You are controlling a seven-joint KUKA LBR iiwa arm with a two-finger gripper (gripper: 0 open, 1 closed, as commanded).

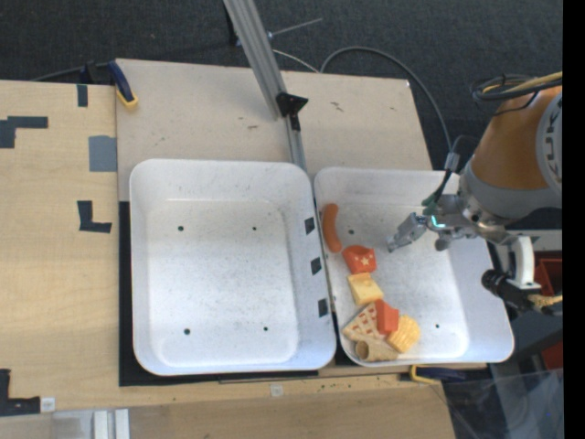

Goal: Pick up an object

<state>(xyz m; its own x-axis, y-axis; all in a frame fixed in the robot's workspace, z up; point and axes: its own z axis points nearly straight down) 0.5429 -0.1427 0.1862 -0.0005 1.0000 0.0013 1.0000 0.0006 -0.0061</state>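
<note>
The gripper [409, 234] hangs over the right bin [475, 337], w/ nothing seen between its fingers. Whether they are spread or pressed together cannot be told at this size.

Candidates lie to the fingers' left and lower left, along the bin's left wall. The red piece [360, 259] is nearest, just left and a bit below the fingertips. The orange sausage [330, 227] sits further left, close to the wall. The yellow block [365, 289] lies below the red piece, and the waffle-like wedge [363, 322] lies in the corner pile.

Judgement: all look like toy food, prob. light, stiff and smooth, so apt to slip. The red piece stands apart from its neighbours; best taken across its narrow sides, approx. mid-body. The sausage is too near the wall for easy finger room.
</note>
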